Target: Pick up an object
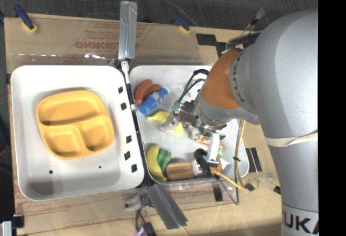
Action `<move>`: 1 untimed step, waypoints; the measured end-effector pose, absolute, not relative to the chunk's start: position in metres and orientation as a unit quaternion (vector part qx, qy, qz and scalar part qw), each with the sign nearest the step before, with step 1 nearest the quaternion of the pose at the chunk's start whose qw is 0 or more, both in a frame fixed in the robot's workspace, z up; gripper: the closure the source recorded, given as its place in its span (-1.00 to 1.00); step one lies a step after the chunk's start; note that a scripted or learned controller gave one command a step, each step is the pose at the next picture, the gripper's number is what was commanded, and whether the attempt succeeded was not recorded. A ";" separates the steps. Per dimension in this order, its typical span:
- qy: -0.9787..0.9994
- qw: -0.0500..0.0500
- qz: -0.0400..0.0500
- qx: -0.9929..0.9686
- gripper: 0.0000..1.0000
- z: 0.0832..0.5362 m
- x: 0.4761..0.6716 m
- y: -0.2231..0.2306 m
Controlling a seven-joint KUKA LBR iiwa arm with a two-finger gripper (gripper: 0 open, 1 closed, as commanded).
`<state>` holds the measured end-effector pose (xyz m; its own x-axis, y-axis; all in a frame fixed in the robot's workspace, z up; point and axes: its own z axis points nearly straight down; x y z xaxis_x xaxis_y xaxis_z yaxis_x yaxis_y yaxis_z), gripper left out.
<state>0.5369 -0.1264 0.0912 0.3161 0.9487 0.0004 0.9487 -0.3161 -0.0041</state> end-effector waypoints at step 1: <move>-0.585 0.003 0.002 -0.811 1.00 0.100 0.536 -0.127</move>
